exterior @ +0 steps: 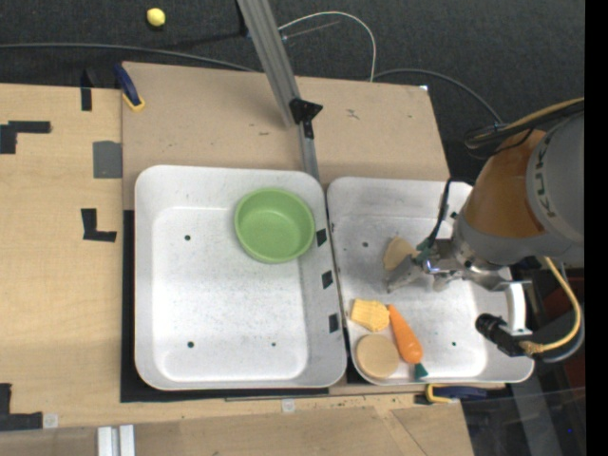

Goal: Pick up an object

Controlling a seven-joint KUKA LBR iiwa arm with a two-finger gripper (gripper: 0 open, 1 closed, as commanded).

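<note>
My gripper (404,272) reaches into the right bin (380,207) from the right, its dark fingers low over the bin floor. A tan wedge-shaped object (396,252) lies right at the fingertips, touching or just beside them. In the front part of the same bin lie a yellow block (370,313), an orange carrot (406,337) and a round tan disc (377,355). A green bowl (275,224) sits at the back right of the left bin (190,283).
The grey and orange arm (518,207) covers the right bin's right side. A metal pole (275,55) slants down to the divider between the bins. Cables loop behind the bins, and a yellow ball (156,16) lies on the dark floor far back.
</note>
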